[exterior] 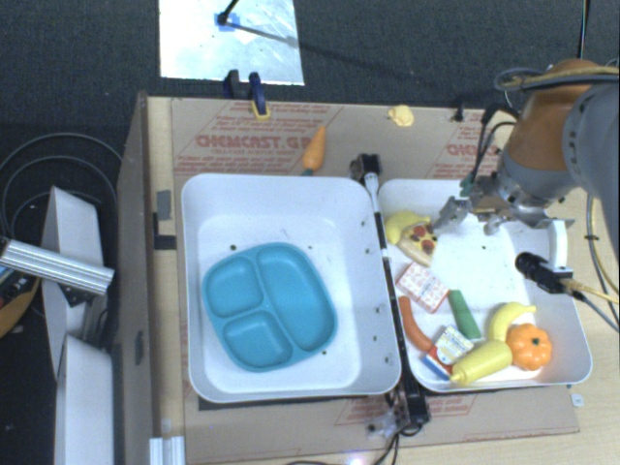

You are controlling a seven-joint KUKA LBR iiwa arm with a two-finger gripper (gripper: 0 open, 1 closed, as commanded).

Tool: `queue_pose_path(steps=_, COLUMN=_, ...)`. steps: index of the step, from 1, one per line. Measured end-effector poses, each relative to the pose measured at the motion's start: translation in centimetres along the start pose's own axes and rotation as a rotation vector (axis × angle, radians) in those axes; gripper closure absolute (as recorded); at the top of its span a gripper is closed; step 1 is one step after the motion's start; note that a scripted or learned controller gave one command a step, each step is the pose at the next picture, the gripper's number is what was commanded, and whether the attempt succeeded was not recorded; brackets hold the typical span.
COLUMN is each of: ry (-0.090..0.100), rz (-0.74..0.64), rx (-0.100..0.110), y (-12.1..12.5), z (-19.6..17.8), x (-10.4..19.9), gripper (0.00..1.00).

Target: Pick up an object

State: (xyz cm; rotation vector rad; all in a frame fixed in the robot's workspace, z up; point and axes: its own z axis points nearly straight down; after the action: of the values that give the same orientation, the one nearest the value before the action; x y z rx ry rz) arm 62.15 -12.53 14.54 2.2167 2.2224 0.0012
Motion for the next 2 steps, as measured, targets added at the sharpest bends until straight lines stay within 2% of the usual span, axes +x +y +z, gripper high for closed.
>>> queue_pose_path(steps=1, ry=0.002, rz=0.008, rx=-0.006, y=-5.7, z=6.0, x=-1.1, gripper=0.0)
queue_pose_path(steps=2, ry=0.0, rz=0.005, rx=0.004, y=-11.7, z=6.1, x=1.2, gripper=0.0)
